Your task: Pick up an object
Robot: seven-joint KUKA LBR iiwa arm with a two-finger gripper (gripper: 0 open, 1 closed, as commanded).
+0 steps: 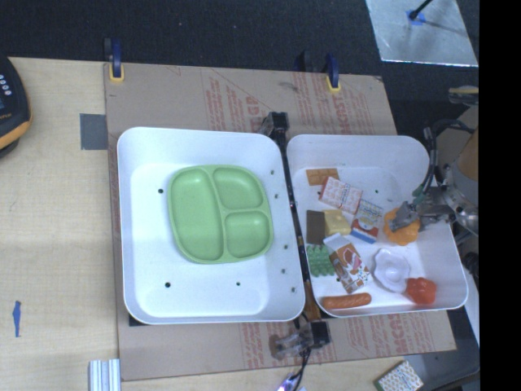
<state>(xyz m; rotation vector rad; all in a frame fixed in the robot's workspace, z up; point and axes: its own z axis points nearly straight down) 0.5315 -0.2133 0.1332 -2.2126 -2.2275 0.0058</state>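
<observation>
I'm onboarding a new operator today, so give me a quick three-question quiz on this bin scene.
1. True or false: the green divided plate lies in the left bin.
2. Which lies closest to the right bin's near rim? A) hot dog B) orange object C) yellow block
3. How many compartments does the plate have?

Key: 1 true; 2 A; 3 three.
</observation>
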